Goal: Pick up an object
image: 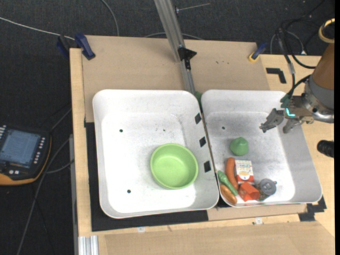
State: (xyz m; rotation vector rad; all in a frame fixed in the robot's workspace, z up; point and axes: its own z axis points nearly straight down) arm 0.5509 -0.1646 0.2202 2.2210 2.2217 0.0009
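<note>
- The task looks barely begun: no object sits between the fingers of the two-finger gripper (276,122), so by this view nothing is picked up.
- The grey arm with its orange band (325,73) reaches in from three o'clock and carries the gripper over the upper right part of the shallow white right-hand bin (305,158), near its two o'clock corner.
- The pincer appears spread, its dark fingers splayed toward nine o'clock with only bare bin floor showing under them; it pinches nothing.
- The candidates for picking lie in the same bin, toward six o'clock from the gripper and apart from it.
- The nearest is a small round green ball-like object (239,145), alone at the bin's middle.
- Below it, a cluster crowds the bin's six o'clock edge: an orange carrot-shaped toy (230,170), a small white and orange carton (243,168), a red block-like piece (247,191) and a small grey round item (266,186), touching or nearly touching one another.
- The shallow white left-hand bin (106,142) holds a light green plastic bowl (173,166) toward its five o'clock side, well apart from the gripper.
- What is left, as a judgement: choosing a target, moving over it, descending, closing on it and lifting. The lone green ball seems the simplest choice, as it is nearest and has nothing against it.
</note>
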